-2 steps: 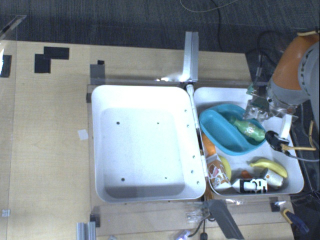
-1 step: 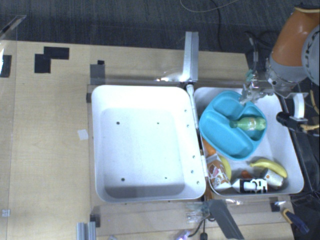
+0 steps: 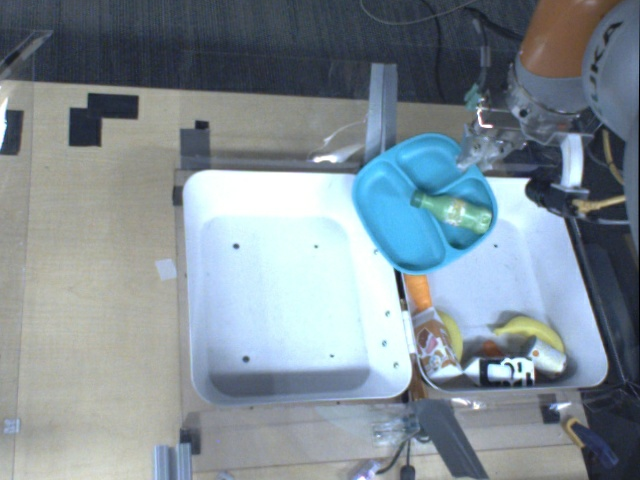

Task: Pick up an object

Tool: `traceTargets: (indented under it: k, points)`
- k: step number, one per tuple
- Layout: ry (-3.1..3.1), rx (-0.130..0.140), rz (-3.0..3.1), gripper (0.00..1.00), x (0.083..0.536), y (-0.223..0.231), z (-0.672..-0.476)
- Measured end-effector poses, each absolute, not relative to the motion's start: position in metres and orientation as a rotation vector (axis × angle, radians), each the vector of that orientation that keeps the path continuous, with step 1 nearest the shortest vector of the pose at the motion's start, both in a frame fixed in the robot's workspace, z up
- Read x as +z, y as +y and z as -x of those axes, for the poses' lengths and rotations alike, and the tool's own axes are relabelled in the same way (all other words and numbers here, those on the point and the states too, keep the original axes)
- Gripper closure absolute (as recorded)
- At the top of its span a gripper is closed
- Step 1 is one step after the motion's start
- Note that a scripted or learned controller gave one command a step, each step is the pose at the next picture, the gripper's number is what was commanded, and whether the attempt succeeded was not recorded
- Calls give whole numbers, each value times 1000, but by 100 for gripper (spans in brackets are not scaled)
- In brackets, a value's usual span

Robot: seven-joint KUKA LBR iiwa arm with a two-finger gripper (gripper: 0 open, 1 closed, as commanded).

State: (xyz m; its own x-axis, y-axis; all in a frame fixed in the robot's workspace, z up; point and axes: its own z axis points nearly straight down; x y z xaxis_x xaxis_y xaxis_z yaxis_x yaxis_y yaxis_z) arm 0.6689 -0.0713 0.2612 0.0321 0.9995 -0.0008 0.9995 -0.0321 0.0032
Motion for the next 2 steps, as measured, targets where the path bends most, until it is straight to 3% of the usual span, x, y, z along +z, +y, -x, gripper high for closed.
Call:
traceTargets:
  k: [1, 2]
  points:
    - [2494, 1, -1913, 100, 223, -15, -630]
    - [2643, 10, -1683, 100, 188, -62, -606]
